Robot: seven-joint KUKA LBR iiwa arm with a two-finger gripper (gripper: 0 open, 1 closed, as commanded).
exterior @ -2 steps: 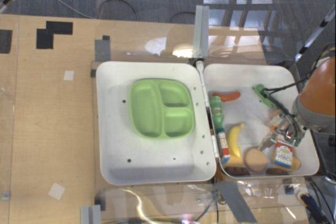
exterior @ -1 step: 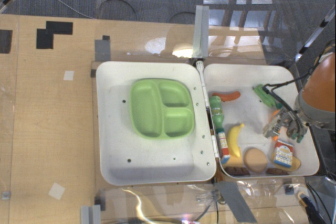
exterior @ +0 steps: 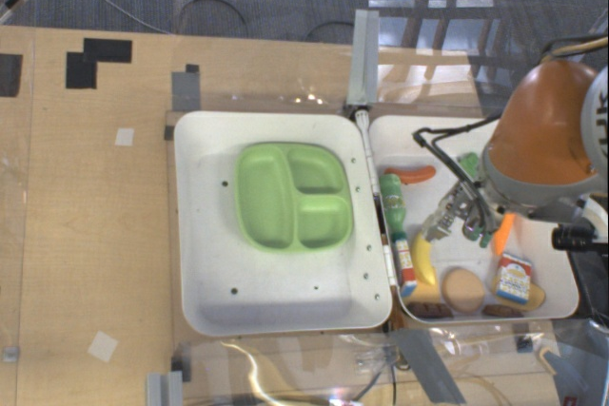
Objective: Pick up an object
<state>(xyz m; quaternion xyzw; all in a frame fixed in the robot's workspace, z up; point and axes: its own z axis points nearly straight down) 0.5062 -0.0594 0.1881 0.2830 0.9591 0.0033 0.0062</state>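
Worktop [exterior: 86, 233]: light wood, black square markers at far left. No readable writing on any item.

Left bin [exterior: 205, 204]: holds green divided tray [exterior: 293, 197], roughly centred.

Right bin [exterior: 400, 133]: along left wall, green bottle [exterior: 392, 203], then red-and-white tube [exterior: 405, 263] below it. Orange-red sausage shape [exterior: 415, 174] near top. Banana [exterior: 423, 263] beside tube. Tan round item [exterior: 463, 288] at bottom edge. Small carton [exterior: 514, 279], red, white and blue print, text too small to read.

Claw [exterior: 455, 222]: above right bin centre, between banana and carton; finger spread cannot be told. Orange stick [exterior: 503, 231] just beside it.
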